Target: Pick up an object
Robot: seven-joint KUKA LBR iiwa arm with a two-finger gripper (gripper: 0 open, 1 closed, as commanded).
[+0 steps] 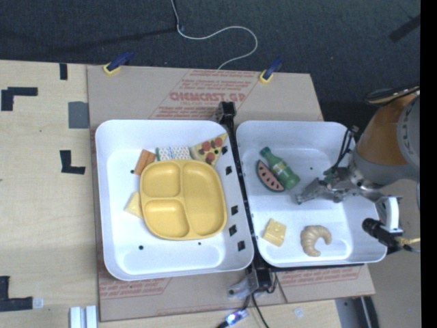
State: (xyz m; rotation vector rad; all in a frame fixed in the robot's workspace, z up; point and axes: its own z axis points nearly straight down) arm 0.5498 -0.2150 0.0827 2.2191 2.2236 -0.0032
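While the grey arm with its orange band [386, 139] reaches in from the right, its two-finger gripper [304, 197] sits low over the right-hand shallow white bin [338, 130], its dark fingers pointing left toward the bin's middle; they look drawn close together with nothing between them, though the tip is small and hard to read. Near the gripper, to its left, a green plastic bottle [279, 168] lies tilted beside a toy watermelon slice with red flesh and dark seeds [268, 177], the two touching. Nearer the front wall lie a pale yellow cheese wedge [275, 231] and a tan toy croissant [316, 239], slightly apart. In the left-hand white bin [113, 183] a yellow divided plastic plate [183, 199] covers much of several smaller pieces: an orange strip [145, 160], a pale yellow wedge [132, 204], a speckled item and a pizza-like slice [209, 147] peek out from under its rim, too hidden to name surely.
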